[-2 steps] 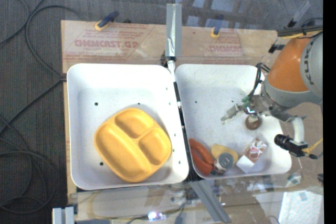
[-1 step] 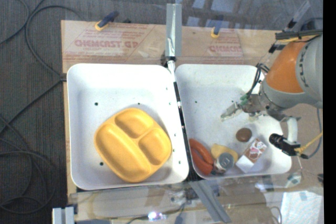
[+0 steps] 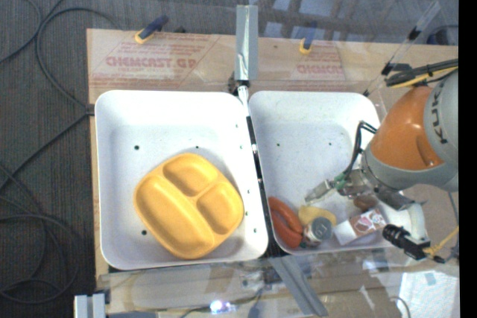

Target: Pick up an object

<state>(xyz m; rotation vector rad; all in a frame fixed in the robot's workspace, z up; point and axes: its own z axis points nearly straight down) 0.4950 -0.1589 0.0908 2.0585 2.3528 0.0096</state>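
Right bin [image 3: 298, 123], near corner: gripper [image 3: 350, 186] low over clustered items, opening and hold indiscernible; orange-red object [image 3: 283, 220], yellow round piece [image 3: 317, 218] and small carton [image 3: 365, 223] beneath; step judged approach, next a centred descent onto one.

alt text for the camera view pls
Arm reaches from the right into the right bin, its gripper low over small items piled in the near corner. The left bin holds a yellow divided tray.
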